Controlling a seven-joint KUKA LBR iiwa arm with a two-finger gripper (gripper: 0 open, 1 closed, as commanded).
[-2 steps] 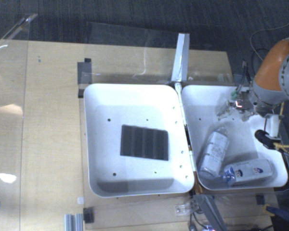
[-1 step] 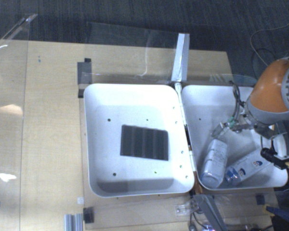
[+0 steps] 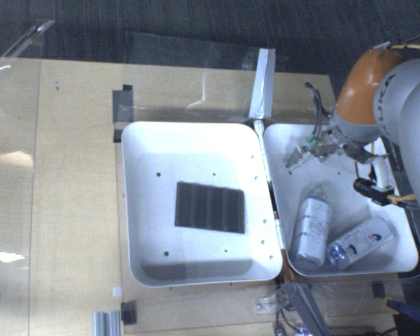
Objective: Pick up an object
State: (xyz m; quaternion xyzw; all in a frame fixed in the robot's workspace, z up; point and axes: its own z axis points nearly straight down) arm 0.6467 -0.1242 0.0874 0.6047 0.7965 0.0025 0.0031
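Gripper (image 3: 294, 161) fingers poke out from under the grey arm (image 3: 406, 103) over the upper part of the right bin (image 3: 287, 135), tips low toward the bin floor and nothing visibly between them; whether they are spread or closed I cannot tell, and the rig note bars guessing. Just below the tool, in the same bin, lie two objects. One silver can (image 3: 312, 231) lies nearest, on its side with its length running away from the gripper toward the bin's lower rim, pale grey and shiny. One clear plastic bottle (image 3: 360, 241) lies beside it, touching or nearly touching the can at its lower end, slanted up to the right, with a blue-tinted cap end and a small dark label. Farther off, to the tool's left, sits the second white bin (image 3: 136, 187), holding one dark ribbed rectangular pad (image 3: 210, 206) flat near its middle.
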